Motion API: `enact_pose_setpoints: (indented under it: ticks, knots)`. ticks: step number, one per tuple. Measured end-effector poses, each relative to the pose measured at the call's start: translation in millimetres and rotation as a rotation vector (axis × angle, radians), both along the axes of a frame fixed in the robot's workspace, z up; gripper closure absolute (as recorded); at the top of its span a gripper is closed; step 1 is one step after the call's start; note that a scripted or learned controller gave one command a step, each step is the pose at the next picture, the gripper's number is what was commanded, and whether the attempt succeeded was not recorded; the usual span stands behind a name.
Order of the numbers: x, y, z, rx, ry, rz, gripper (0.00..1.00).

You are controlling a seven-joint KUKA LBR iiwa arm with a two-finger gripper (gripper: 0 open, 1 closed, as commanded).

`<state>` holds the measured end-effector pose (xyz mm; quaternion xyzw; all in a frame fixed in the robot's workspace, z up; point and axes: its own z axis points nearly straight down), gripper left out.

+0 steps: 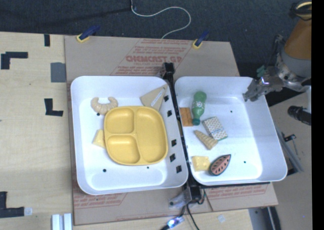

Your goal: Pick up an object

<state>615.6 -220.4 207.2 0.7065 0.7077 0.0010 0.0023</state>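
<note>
The arm comes in over the right edge of the table (pixel 126 57), its gripper (pixel 253 92) hanging just above the far right corner of the right bin (pixel 263 138). From here I can't tell whether it is released or clenched; nothing is visibly caught in it, so I'd judge the pick hasn't started and the arm is only in its approach.

What it could take lies toward the left side of that bin. A green bottle (pixel 198 105) lies near the far edge, an orange block (pixel 186 116) just beside it against the dividing wall. Nearer the middle are a small checked packet (pixel 214 128) and a tan wedge (pixel 205 139), close enough that they may be touching. At the near edge sit a yellow piece (pixel 200 162) and, just beside it, a dark oval object with a red rim (pixel 220 164).

The left bin (pixel 81 138) holds a yellow divided plate (pixel 135 135), a curled beige piece (pixel 103 104) by its far left corner, and two pale wedges, one beside the far edge of the plate (pixel 154 97).

The next move, as I see it, calls for swinging left and down over one chosen item. The bottle stands clearest of the rest; the packet and wedge crowd each other, and the block hugs the wall, which leaves little room on that side.
</note>
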Motion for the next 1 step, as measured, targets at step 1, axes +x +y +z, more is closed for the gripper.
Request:
enact_pose_setpoints:
  ticks: [1]
  knots:
    - [0.7, 0.5, 18.5, 0.001, 0.003, 0.0, 1.0]
